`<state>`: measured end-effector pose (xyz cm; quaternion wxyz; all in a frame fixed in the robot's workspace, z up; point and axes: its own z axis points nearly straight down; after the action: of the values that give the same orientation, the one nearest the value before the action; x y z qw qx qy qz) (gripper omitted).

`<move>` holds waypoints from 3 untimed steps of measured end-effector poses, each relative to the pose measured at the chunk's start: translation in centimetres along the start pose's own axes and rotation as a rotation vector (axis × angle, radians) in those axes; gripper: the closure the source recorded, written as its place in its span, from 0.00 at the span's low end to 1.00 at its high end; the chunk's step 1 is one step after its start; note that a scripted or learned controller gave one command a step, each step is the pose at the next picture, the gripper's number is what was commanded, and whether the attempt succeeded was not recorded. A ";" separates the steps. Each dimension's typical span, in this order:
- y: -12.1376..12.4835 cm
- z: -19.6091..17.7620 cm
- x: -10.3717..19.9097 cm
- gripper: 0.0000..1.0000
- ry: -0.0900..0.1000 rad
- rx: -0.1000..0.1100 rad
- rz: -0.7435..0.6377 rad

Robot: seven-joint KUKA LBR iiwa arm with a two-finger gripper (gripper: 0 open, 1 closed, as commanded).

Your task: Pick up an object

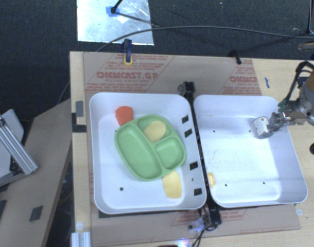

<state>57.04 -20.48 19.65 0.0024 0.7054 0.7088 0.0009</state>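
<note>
My gripper [263,127] hangs over the upper right part of the right bin [249,189], reaching in from the right edge. A small yellow piece [211,179] lies at this bin's left wall, well away from the gripper. In the left bin [103,138] a green divided plate [141,156] lies at a slant with a yellow lump [155,130] in its top compartment. An orange-red object [124,114] sits just beyond the plate's upper left rim. A pale yellow object [172,184] rests on the bin floor below the plate.
Both bins sit on a cardboard sheet [162,73] on the bench. A black divider with clips [195,153] runs between the bins. A blue and yellow clamp [127,51] holds the sheet's far edge. A cable [224,29] crosses the dark floor behind.
</note>
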 end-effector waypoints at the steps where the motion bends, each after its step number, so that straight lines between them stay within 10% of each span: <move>1: 0.1 -3.7 0.0 1.00 0.000 0.000 -0.001; 3: 0.6 -2.4 9.6 1.00 0.002 0.003 -0.002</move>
<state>57.63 -10.89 22.01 0.0007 0.7047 0.7095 0.0006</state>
